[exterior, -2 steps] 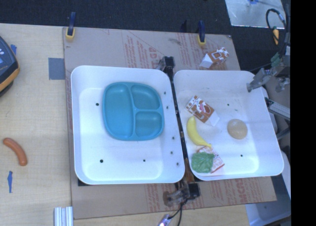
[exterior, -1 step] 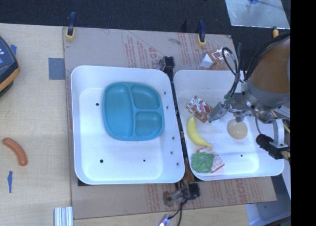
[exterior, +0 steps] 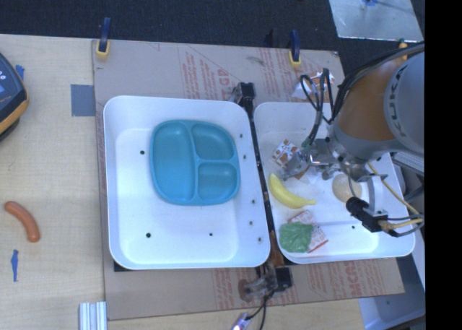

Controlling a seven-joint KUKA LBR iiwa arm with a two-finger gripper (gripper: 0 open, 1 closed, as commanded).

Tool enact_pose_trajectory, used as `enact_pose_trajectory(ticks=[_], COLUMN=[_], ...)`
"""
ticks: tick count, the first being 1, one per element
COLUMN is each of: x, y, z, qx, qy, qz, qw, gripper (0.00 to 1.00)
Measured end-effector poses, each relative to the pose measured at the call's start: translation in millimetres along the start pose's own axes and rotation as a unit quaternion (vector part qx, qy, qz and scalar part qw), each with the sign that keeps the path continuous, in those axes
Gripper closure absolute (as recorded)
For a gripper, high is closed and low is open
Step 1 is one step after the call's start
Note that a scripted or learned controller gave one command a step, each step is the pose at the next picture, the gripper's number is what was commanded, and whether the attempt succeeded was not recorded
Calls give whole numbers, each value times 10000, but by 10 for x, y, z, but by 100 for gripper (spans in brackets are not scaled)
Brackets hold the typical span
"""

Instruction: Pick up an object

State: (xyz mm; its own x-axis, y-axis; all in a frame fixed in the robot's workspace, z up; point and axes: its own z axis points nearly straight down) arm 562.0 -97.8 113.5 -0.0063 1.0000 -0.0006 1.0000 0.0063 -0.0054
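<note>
In the right bin (exterior: 375,249) lie a yellow banana (exterior: 286,192), a green leafy item on a red-and-white packet (exterior: 297,236), a small brown-and-white wrapped item (exterior: 284,152) and a pale round piece (exterior: 342,188). My gripper (exterior: 302,165) hangs low in this bin, just right of the wrapped item and above the banana's upper end. The grey arm with its orange band (exterior: 372,105) covers the bin's right part. Nothing shows between the fingers.
The left bin (exterior: 123,242) holds a blue divided plate (exterior: 195,162). A sausage (exterior: 23,220) lies on the bench at far left, near a dark device (exterior: 9,94) at the edge. Cables (exterior: 321,94) loop beside the arm. Clamps hold the cardboard's far edge.
</note>
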Motion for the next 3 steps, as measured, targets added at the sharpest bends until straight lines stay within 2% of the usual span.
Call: enact_pose_trajectory(ticks=[1, 2, 3], x=[-51, -67, 439], y=[358, 364, 168], z=[208, 95, -789], qx=[-18, -22, -17], qy=[-2, -11, 9], qz=[-3, -9, 12], qw=[10000, 10000, 10000], gripper=[0, 100, 100])
